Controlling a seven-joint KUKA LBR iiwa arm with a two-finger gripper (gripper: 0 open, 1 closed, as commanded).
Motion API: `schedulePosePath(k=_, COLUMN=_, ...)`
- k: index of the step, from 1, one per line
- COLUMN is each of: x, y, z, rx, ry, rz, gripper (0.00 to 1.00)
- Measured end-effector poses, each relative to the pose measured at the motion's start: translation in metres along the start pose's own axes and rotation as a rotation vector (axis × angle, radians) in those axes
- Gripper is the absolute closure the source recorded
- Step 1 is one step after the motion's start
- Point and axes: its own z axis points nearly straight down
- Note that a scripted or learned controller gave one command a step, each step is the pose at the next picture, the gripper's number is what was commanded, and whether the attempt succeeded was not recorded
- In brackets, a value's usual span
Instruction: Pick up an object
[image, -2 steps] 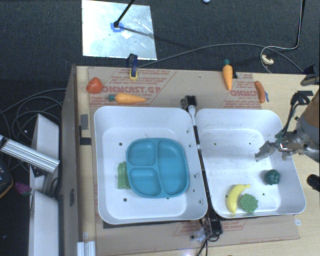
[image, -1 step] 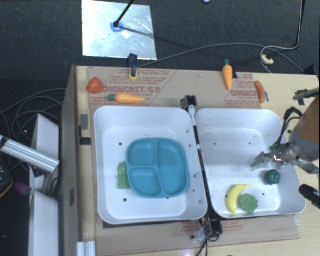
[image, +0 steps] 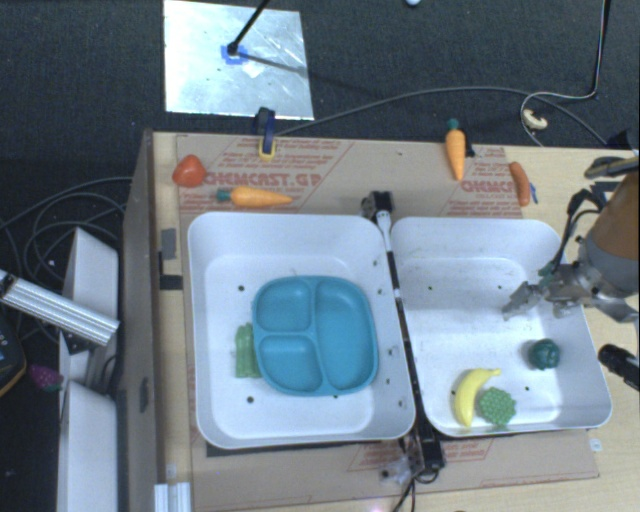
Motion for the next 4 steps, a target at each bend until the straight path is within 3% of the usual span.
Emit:
schedulePosePath(k=2, x=0.000, y=-0.047, z=0.017, rx=0.002, ry=0.000, rz=0.002, gripper=0.00)
schedulePosePath(k=3, x=0.000, y=-0.020, z=0.056, rx=0.001, ry=0.000, rz=0.000, gripper=0.00)
schedulePosePath(k=4, x=0.000, y=-0.019, z=0.045, rx=-0.001, ry=-0.001, rz=-0.002, gripper=1.00)
